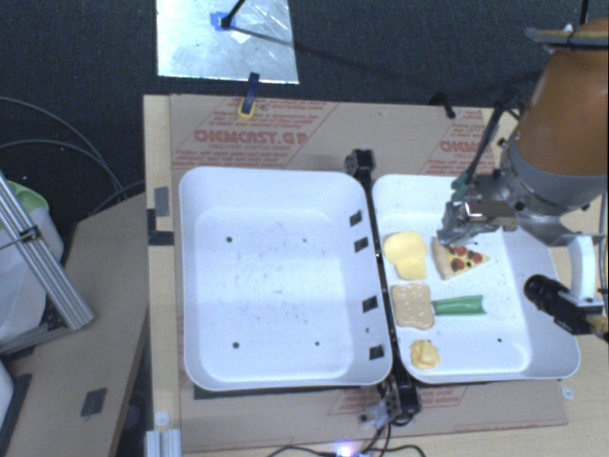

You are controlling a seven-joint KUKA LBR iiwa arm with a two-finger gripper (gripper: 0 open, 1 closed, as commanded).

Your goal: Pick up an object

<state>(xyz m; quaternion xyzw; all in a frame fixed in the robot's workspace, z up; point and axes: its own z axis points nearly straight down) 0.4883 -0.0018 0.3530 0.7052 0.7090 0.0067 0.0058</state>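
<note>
The pizza slice lies flat on the floor of the right bin, toward its far half, with its crust edge facing left and its point aimed right. It looks like the likeliest target, because the hand sits directly over its far left corner, either touching it or just above it; the slanted view does not settle which. Whether the hand is apart or together, I cannot tell, since the metal parts there blur into one dark cluster.

Just left of the slice is a yellow cheese piece. Nearer the camera from that lies a slice of bread, and a green bean pod lies beside the bread on its right. A small yellow lump rests by the near wall of the same bin. All 5 items sit on the bin floor, none lifted.

The left bin joins the right one along a dark hinge strip, and both rest on cardboard on the counter.

As for progress, the approach seems done or nearly so. The grip and the lift are not yet done, as far as this view shows.
</note>
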